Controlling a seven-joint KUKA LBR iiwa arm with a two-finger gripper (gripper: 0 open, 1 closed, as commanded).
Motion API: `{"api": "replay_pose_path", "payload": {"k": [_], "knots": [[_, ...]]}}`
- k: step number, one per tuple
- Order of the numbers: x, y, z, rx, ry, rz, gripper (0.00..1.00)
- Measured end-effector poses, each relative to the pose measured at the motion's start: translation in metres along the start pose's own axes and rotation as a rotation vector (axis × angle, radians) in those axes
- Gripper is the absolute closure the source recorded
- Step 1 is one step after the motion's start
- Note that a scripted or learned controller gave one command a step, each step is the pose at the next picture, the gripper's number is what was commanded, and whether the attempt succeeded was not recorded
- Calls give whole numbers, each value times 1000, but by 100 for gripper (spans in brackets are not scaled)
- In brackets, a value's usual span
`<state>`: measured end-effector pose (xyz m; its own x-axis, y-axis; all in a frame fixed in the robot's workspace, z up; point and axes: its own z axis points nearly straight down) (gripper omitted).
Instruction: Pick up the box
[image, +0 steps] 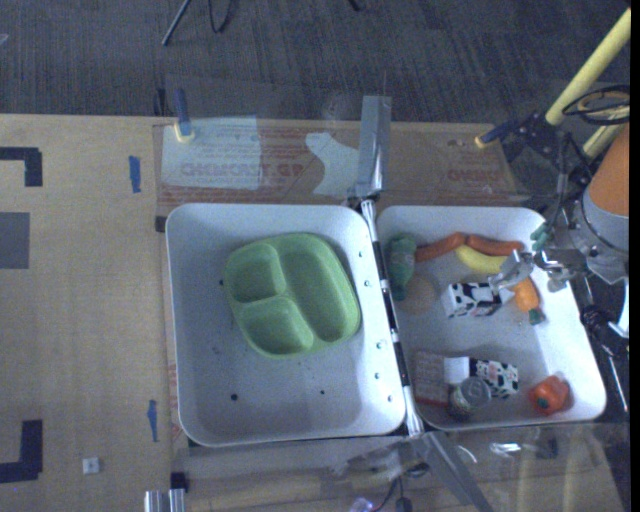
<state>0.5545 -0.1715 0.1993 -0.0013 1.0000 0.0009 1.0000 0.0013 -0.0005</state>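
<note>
A small box with a black-and-white cow pattern lies on its side in the middle of the right bin. A second cow-patterned box lies nearer the front of the same bin. My gripper hangs over the right bin, just right of and slightly above the first box, close to a small orange piece. Nothing is visibly held in it. The grey arm with its orange band comes in from the right edge.
The right bin also holds a green item, an orange sausage-like piece, a banana, a can, a brown card and an orange toy. A green divided plate sits in the left bin.
</note>
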Motion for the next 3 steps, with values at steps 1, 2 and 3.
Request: {"api": "replay_pose_path", "payload": {"k": [1, 2, 3], "knots": [[50, -25, 104, -3, -1, -303, 0], [70, 6, 108, -3, -2, -158, 0], [86, 44, 14, -3, -2, -42, 0]]}}
